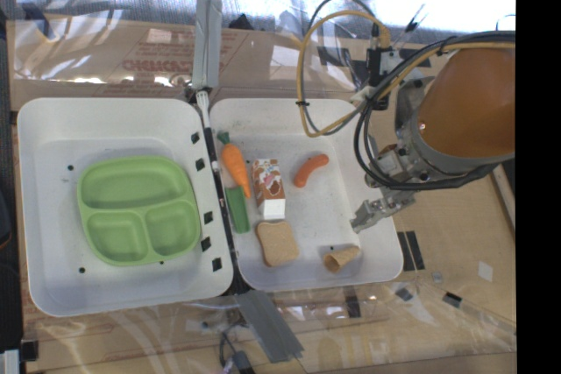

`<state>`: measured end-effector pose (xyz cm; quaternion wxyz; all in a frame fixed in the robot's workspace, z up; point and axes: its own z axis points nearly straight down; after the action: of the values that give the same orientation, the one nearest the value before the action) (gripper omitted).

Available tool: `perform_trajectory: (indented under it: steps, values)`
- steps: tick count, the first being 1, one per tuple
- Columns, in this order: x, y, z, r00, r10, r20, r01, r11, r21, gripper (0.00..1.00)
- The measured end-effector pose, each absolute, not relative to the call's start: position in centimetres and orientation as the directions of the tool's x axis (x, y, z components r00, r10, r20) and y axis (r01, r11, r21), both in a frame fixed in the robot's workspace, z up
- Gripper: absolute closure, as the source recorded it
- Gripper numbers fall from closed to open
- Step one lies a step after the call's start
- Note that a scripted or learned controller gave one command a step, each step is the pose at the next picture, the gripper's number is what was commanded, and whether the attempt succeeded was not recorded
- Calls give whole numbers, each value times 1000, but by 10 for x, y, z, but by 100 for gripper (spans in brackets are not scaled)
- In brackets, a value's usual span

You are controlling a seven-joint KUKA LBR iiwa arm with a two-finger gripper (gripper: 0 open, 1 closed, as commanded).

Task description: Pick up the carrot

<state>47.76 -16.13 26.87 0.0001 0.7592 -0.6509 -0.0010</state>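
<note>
The carrot [234,167] is orange with a small green top and lies along the left wall of the right bin [289,114], pointing toward the front. My gripper [379,211] hangs over the right rim of that bin, well to the right of the carrot and apart from it. The grey wrist and orange band [469,105] sit above the gripper and hide the bin's right edge.
In the right bin lie a green stick [237,208] just below the carrot, a small carton [267,187], a sausage [310,170], a bread slice [278,243] and a tan cone [342,257]. The left bin [44,144] holds a green divided tray [138,208]. Cables [333,66] loop above.
</note>
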Motion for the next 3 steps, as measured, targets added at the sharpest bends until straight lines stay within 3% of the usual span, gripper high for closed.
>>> perform_trajectory:
  steps: [1,2,3]
  values:
    - [562,-126,312,139,-990,-1,-990,-139,-4,100]
    - [512,-168,324,385,-923,-1,-923,-385,2,100]
    - [517,-170,271,345,-939,-5,-939,-345,4,100]
